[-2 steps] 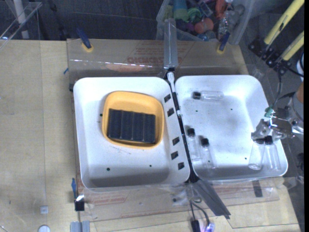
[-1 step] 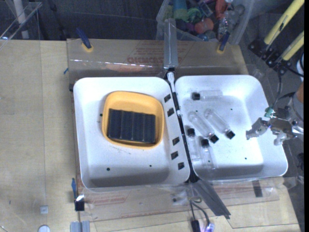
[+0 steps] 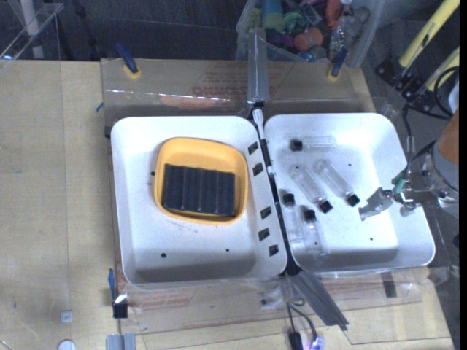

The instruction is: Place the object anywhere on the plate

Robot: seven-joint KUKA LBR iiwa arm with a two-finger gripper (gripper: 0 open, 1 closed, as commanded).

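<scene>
**Mia:** Where is the plate sitting?

**Sam:** The yellow plate [image 3: 198,188] is lying in the left bin [image 3: 139,195]. A black ridged block [image 3: 201,190] is resting on top of it, right in the middle.

**Mia:** And the things to pick up?

**Sam:** They are lying in the right bin [image 3: 379,141]. They look like clear little tubes with black caps. One clear tube [image 3: 312,144] is lying near the top of the bin. Another tube [image 3: 337,183] is lying slanted in the middle, with its black cap pointing at the arm. A few more are lying close to the wall between the two bins, but they are too see-through to count well.

**Mia:** What is the arm doing?

**Sam:** The end effector [image 3: 378,203] is reaching in from the right and hanging over the right side of the right bin. It is sitting just beside the slanted tube's cap. I am seeing nothing between its fingers. I cannot tell if the fingers are open or closed.

**Mia:** What is behind the bins?

**Sam:** A clear box of colourful toys [image 3: 306,13] is standing at the back of the bench [image 3: 51,195].
</scene>
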